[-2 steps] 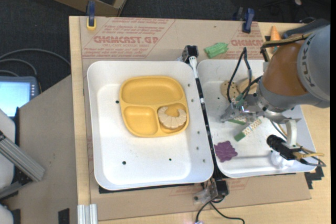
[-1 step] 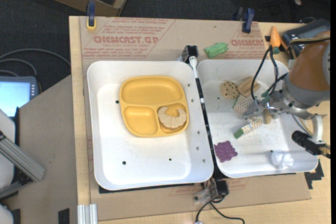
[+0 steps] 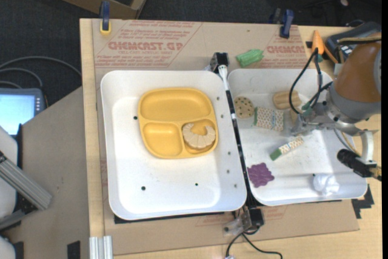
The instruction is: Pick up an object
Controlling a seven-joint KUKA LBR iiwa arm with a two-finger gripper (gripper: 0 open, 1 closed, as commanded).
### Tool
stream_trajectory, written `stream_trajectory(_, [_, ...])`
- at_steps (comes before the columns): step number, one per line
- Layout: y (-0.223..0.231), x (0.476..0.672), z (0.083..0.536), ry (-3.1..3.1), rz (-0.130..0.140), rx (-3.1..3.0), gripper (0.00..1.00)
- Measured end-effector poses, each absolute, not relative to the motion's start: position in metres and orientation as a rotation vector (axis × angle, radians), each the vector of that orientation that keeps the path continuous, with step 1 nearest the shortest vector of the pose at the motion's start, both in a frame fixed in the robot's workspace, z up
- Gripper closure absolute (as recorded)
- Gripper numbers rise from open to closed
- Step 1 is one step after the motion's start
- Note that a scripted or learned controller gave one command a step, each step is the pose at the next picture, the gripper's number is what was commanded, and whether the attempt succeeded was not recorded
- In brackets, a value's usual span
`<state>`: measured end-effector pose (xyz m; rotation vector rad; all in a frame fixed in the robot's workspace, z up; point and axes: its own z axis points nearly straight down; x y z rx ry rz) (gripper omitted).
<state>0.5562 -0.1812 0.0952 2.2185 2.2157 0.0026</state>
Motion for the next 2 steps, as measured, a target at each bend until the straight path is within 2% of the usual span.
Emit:
stream_trajectory(1, [-0.226,0.596,0.101,2.218,-0.002,2.219,1.0])
stream_trajectory(2, [-0.134,0.668,0.126,2.23,0.011,2.207,1.0])
